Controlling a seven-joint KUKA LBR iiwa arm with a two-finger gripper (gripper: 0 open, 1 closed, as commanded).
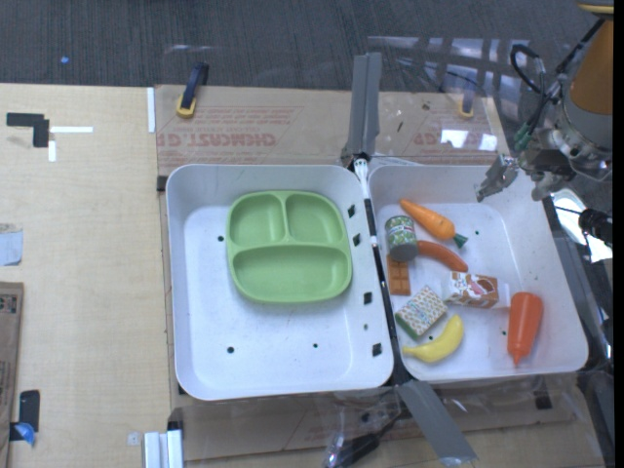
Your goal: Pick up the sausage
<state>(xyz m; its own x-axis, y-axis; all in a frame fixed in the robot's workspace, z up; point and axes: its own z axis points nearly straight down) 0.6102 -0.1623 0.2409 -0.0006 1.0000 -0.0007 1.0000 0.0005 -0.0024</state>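
The sausage (443, 254) is a short reddish-orange link lying in the right bin (556, 261), just right of a small green can (400, 235) and below an orange carrot (428, 218). My gripper (515, 185) hangs over the bin's far right corner, up and to the right of the sausage and well apart from it. Its two fingers are spread open with nothing between them.
The right bin also holds a brown wafer (399, 277), a cracker box (421, 310), a banana (436, 341), a small red-and-white carton (474, 290) and an orange pepper (524, 326). A green divided plate (289, 245) lies in the left bin (195, 291).
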